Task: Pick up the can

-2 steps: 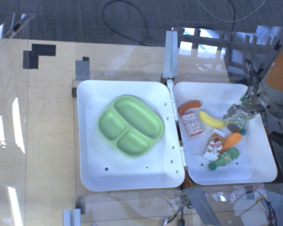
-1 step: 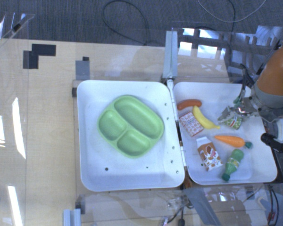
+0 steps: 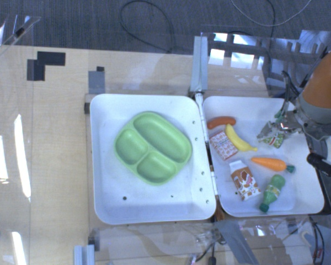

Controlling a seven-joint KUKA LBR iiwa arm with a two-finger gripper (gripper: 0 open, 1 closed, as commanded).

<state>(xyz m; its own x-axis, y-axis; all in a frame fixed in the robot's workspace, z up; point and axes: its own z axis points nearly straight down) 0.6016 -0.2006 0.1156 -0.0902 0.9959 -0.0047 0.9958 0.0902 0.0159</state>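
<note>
Can (image 3: 275,139) with green and red print lies on its side in the right bin (image 3: 314,206), close to the far right part, and it looks small and partly crushed. Gripper (image 3: 279,127) is directly over it, and its shiny fingers (image 3: 269,129) touch the can; I cannot tell if they are clenched on it. The bin's right rim is near, with little free room there. In this bin are also a sausage (image 3: 221,122), a banana (image 3: 238,138), a small red box (image 3: 223,146), a carrot (image 3: 270,163), a juice carton (image 3: 245,182) and a green bottle (image 3: 272,192). The left bin (image 3: 105,203) holds a green divided plate (image 3: 153,147).
</note>
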